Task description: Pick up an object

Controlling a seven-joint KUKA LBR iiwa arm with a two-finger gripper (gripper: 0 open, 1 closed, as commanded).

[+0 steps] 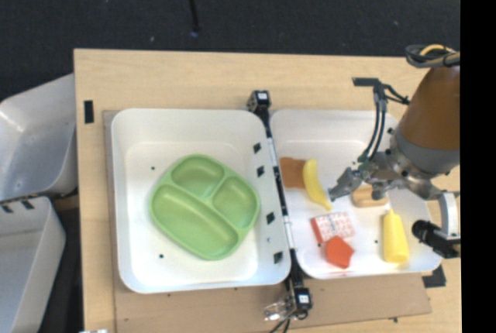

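My gripper (362, 188) hangs low over the right bin (325, 126), near its middle right. It is open, with one dark finger (342, 187) slanting left toward the yellow banana (314, 183). A small tan block (370, 198) lies just beneath the gap between the fingers, and nothing is gripped. Beside the banana on its left lies a brown block (291, 171). A red-and-white packet (333, 226) and an orange-red piece (339, 252) lie nearer the front. A yellow bottle (394, 237) rests at the front right.
The left bin (124, 169) holds a green divided plate (204, 205). A black-clipped divider (273, 184) separates the bins. The grey arm with its orange band (434, 111) comes in over the right bin's far right corner, with cables (380, 115) beside it.
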